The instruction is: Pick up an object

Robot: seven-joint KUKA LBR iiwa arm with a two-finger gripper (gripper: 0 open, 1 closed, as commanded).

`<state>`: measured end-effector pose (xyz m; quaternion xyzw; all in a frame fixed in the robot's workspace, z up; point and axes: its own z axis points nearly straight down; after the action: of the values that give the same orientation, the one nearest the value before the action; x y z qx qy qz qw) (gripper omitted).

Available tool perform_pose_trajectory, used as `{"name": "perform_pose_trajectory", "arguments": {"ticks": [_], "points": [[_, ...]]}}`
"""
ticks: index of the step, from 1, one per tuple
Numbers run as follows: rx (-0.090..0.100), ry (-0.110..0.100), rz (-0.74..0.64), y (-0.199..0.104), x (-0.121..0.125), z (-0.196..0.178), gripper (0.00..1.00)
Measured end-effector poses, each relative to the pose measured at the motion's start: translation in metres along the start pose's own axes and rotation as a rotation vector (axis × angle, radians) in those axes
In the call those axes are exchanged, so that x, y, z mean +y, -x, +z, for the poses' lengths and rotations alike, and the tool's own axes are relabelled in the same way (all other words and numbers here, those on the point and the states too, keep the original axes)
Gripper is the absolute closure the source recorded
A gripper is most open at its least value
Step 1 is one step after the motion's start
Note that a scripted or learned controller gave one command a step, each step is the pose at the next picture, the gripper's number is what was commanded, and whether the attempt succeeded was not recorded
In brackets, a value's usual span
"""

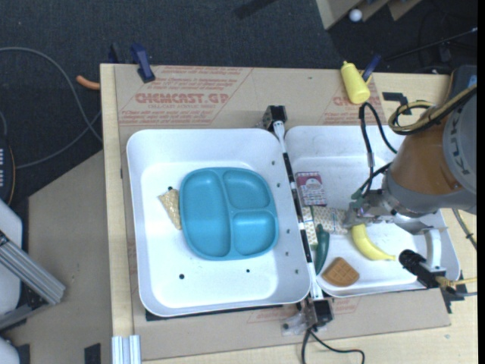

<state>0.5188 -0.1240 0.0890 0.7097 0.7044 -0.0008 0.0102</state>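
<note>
Left bin (151,203) carries a blue divided plate (227,211) sitting mid-floor, tilted a bit. A tan cracker-like piece (170,203) is tucked against the plate's left edge, partly under it, so it looks awkward to grab; I judge that's why I'm not working over there.

At the seam between the bins, a black clamp (274,116) at the top and another (318,309) at the bottom pin the rims together so nothing slides when I push.

Right bin (333,146) has the loose stuff, crowded along its left wall: a small pink-and-white packet (309,188), a patterned wrapper (326,218) below it, a dark green pepper-like thing (321,245) leaning on the wall, and a brown cookie (341,273) near the front corner.

The banana (370,245) lies just right of those, flat on the floor with some clear room around it, the easiest pick by my guess.

My gripper (358,212) is low over the bin, right at the banana's upper end, beside the wrapper. Whether the fingers are spread or pressed together I cannot tell; the wrist blocks them. Nothing visibly pinched. Banana on the floor, not lifted.

Risk: catching the wrapper instead.
</note>
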Motion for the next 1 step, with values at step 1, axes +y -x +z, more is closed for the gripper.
{"name": "perform_pose_trajectory", "arguments": {"ticks": [1], "points": [[0.016,-0.011,-0.01,-0.0674,0.0262,-0.0972,1.0]]}}
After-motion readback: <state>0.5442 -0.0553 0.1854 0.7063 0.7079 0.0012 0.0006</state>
